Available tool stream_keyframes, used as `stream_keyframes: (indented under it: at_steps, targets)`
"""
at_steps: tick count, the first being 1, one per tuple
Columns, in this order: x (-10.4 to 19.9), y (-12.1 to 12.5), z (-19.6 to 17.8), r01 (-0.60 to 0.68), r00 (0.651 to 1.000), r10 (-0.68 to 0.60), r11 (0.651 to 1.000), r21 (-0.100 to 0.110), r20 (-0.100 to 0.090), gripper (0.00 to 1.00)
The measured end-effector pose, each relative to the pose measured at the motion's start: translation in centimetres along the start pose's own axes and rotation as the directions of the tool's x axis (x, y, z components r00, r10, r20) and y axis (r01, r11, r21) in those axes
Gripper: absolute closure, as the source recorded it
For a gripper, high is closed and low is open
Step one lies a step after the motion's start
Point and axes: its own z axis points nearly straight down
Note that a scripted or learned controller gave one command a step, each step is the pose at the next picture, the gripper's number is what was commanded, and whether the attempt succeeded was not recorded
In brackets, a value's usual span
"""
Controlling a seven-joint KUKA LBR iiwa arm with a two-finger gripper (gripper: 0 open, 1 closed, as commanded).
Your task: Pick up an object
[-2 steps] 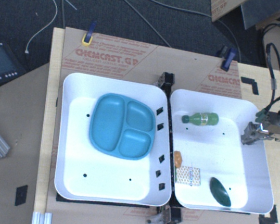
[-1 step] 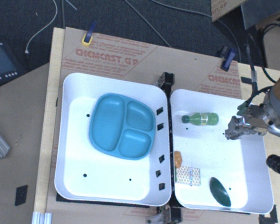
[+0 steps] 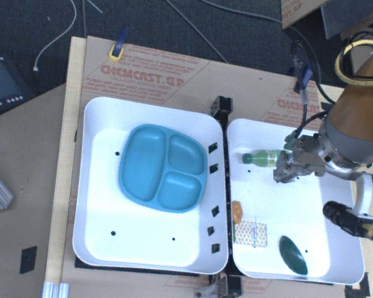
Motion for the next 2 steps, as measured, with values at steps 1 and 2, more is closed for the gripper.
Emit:
stream_keyframes:
  at_steps: [1,2]
  targets:
    - [4.8,0.7,1.2,-0.001,1.000,0.001,1.000,0.000,0.001,1.00]
    - [10.7,2.1,0.4,0.001,1.000,-0.001,1.000,-0.005,0.001,1.00]
